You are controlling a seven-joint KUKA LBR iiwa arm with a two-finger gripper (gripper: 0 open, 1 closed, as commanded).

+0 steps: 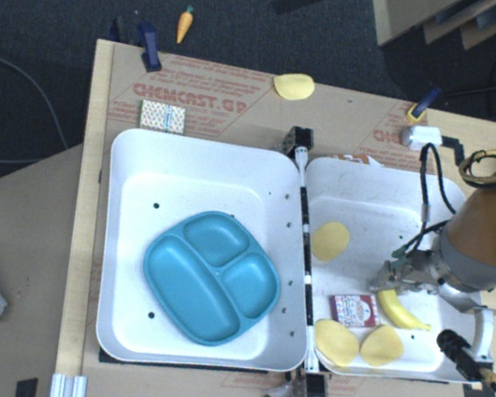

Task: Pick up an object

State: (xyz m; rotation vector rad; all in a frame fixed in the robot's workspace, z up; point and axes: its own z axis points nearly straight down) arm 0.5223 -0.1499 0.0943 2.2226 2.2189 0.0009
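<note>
Over the right bin (364, 189), the gripper (403, 275), its state impossible to tell, hovers beside a banana (401, 312), apparently mid-approach, needing a clean descent onto it.

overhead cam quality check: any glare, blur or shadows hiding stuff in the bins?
Camera view: even, soft light, no hard glare; the white bins run bright but keep their edges. The blue tray is sharp, with a faint shadow at its lower rim. The gripper region is soft and cluttered, with the banana partly under it. The arm shades the right bin's far side.
</note>
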